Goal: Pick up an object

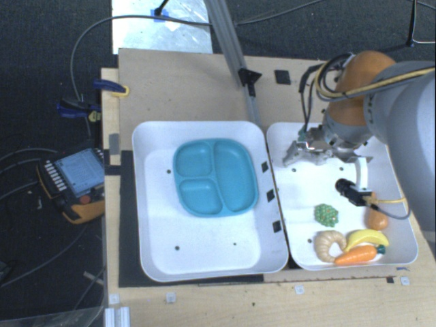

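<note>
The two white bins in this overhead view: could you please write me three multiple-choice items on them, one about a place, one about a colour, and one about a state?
1. Where does the divided plate lie?
A. In the left bin
B. In the right bin
C. On the bare bench

2. What colour is the divided plate?
A. Red
B. Blue
C. Yellow

3. How does the carrot lie?
A. Upright on its tip
B. On the divided plate
C. Flat in the right bin's near corner, beside the banana

Answers:
1. A: the divided plate sits within the left bin.
2. B: its three compartments are all light blue.
3. C: the carrot lies flat on the floor of the right bin, just below the banana.
</note>
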Controlling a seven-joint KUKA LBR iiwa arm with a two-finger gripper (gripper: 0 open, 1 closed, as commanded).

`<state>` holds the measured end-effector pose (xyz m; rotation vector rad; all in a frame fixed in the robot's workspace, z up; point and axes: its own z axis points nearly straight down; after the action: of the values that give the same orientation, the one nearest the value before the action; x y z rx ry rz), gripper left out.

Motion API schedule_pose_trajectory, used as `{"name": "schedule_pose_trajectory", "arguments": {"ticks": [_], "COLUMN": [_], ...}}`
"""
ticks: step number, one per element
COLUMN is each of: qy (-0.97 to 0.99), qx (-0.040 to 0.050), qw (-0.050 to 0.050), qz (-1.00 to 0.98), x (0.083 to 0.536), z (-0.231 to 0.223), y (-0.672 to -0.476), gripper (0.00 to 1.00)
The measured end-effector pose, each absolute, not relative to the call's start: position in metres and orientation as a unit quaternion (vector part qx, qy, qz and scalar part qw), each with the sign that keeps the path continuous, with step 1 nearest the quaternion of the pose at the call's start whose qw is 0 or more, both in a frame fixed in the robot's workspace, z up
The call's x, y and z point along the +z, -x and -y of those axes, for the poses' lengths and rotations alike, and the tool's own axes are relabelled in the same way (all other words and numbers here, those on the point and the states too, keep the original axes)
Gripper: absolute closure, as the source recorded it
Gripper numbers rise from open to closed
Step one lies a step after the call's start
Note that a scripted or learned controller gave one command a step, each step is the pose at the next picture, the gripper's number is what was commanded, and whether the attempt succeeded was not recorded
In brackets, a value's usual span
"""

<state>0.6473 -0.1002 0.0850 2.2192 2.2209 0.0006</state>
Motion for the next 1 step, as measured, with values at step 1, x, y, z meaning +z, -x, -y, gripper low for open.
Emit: {"name": "schedule_pose_trajectory", "arguments": {"ticks": [1], "qy": [-0.707], "qx": [0.0018], "qw": [0.003], "qz": [-0.707], "x": [0.0980], "z": [0.1005], "y": [-0.6491], "gripper": [1.00]}}
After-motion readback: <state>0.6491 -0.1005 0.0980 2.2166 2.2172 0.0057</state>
